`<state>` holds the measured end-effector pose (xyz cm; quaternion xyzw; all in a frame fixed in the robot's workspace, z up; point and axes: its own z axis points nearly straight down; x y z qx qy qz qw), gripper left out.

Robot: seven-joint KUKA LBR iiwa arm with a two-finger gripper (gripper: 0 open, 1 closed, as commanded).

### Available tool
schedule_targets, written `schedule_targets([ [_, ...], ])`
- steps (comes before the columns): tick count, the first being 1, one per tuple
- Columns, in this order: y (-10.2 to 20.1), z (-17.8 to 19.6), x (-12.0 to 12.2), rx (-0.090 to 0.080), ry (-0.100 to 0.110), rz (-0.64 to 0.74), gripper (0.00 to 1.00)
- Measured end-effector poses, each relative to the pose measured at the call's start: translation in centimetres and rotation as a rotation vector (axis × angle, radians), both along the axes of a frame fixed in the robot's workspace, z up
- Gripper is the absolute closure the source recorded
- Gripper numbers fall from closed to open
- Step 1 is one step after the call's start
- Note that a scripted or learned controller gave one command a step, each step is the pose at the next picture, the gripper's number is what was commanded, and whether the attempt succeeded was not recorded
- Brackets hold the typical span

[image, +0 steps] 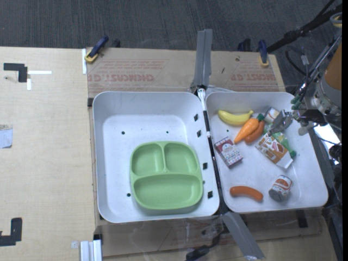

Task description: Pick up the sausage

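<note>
R bin [321, 192], shallow white plastic: near edge holds orange-red curved sausage [246, 193], lying flat, nothing on it; small red-and-white tin can [280, 188] on its side just beside, to its right. Mid-bin: red-white carton [229, 151], printed snack packet [273, 149]. Far end: orange carrot [249, 130], yellow banana [235, 117]. Metal two-finger gripper [281, 122] over far-right area, well apart from sausage; finger state: cannot tell. L bin [103, 162]: pale green three-section plate [166, 175].

The arm [333, 86] is grey with an orange band, black cables alongside, ending in a metallic hand [280, 123].
</note>
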<state>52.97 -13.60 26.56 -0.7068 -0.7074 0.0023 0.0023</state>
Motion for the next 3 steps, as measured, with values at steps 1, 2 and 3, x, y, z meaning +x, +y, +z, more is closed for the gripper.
schedule_targets([
  [1, -2.9, -3.9, 6.4, 0.000, -0.002, 0.071, 0.00],
  [2, -2.4, -15.6, 10.3, 0.002, 0.001, 0.045, 0.00],
  [3, -2.3, -17.6, 6.3, 0.001, -0.002, 0.065, 0.00],
])
